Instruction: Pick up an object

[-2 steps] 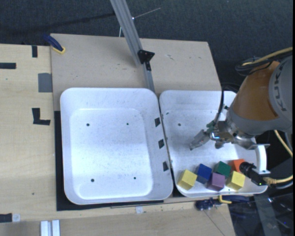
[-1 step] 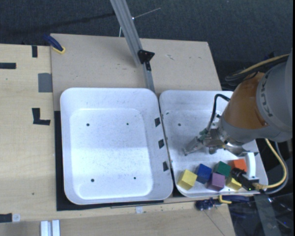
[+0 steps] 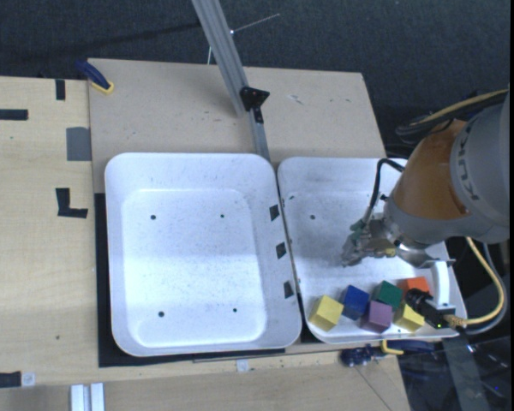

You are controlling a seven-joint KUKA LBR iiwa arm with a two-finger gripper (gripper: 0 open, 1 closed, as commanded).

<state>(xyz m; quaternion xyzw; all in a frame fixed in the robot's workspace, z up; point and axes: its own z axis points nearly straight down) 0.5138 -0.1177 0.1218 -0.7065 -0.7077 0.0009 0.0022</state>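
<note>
Several small blocks lie along the near edge of the right bin (image 3: 325, 187): a yellow one (image 3: 327, 312), a blue one (image 3: 355, 301), a purple one (image 3: 379, 315), a green one (image 3: 388, 294), an orange one (image 3: 415, 284) and another yellow one (image 3: 410, 318). My gripper (image 3: 357, 251) hangs low over the bin floor, just behind and above the blue block. Nothing shows between its fingers. The grey arm with its orange band (image 3: 433, 182) covers the bin's right side.
The left bin (image 3: 188, 247) sits next to the right one, sharing a raised middle wall. A grey metal pole (image 3: 227, 45) slants over the bench behind both bins. Cables hang at the arm's right side.
</note>
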